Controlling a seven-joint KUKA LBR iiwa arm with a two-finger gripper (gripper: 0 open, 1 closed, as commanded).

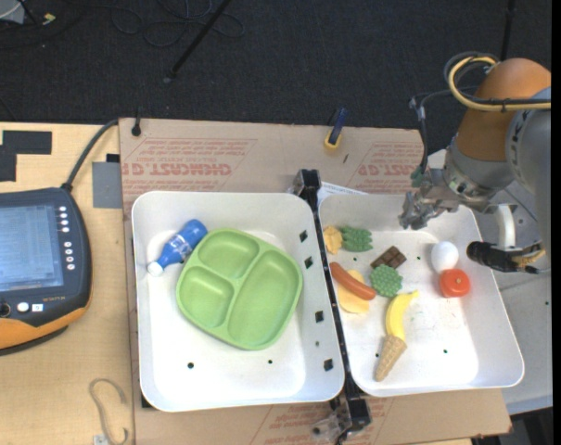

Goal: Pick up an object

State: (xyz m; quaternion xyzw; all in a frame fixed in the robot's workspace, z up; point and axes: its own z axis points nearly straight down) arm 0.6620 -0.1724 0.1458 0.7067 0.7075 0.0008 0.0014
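So nothing picked yet, as far as I can judge. Candidate objects all sit loose in the right bin [503, 360]: white egg [444, 254] and red tomato [455, 284] touching each other near the right wall, brown chocolate piece [388, 257] just above a green broccoli bit [387, 281], banana [398, 314] below that with the ice cream cone [388, 357] at its lower end, hot dog [351, 284] leaning toward the divider, another green piece [357, 239] and a small yellow item [332, 240] at upper left of that bin

Gripper [417, 213] hangs over the bin's upper edge, apart from every object; closest are the egg and the chocolate piece, both below it. Nothing visible between its tips. Can't tell from this angle whether it's spread or closed, too small and dark

Left bin [150, 360] holds a green divided plate [240, 287] and a blue bottle [177, 246] touching the plate's upper left rim. Arm [503, 128] comes in from the right, orange band up top. Teach pendant [30, 258] sits well off to the left on the bench

Status: approach at best. Left to do: choose target, descend, close, lift. Egg looks like the shortest reach but round, likely to slip
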